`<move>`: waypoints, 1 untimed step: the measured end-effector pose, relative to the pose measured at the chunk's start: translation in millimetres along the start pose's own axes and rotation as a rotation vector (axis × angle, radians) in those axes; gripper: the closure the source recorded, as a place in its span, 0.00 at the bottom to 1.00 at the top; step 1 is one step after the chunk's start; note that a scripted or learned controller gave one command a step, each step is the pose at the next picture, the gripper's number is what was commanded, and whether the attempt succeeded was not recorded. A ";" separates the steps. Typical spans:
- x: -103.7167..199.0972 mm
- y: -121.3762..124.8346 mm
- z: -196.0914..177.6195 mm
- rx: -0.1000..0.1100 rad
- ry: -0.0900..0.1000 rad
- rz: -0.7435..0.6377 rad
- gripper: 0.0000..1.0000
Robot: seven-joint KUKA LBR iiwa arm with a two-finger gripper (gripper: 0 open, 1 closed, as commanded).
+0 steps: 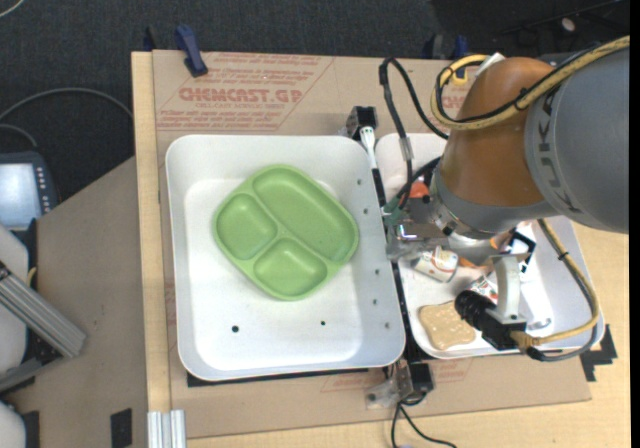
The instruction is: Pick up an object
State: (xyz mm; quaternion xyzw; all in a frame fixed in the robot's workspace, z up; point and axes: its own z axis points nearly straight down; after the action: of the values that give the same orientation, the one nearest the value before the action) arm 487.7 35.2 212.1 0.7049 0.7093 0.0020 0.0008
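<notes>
My gripper (428, 239) hangs low over the left part of the right bin (575, 286), largely hidden under the orange wrist band. Just below it lies a small white and orange object (441, 262). A tan piece shaped like a slice of toast (446, 326) rests near that bin's front left corner. A small red and orange item (416, 192) peeks out beside the wrist, close to the wall between the bins. In the left bin (200, 326) a green divided plate (286, 231) lies flat in the middle.
The big grey arm covers most of the right bin. Black cables loop over the bench behind it (390, 106). The two bins sit on a brown cardboard sheet (240, 86), with a blue clamp (190, 48) at its back left.
</notes>
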 end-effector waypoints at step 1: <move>21.9 -6.1 -166.3 -0.015 0.003 0.000 1.00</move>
State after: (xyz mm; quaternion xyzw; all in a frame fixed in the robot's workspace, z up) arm 480.8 56.8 378.3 0.7049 0.7092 0.0083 0.0052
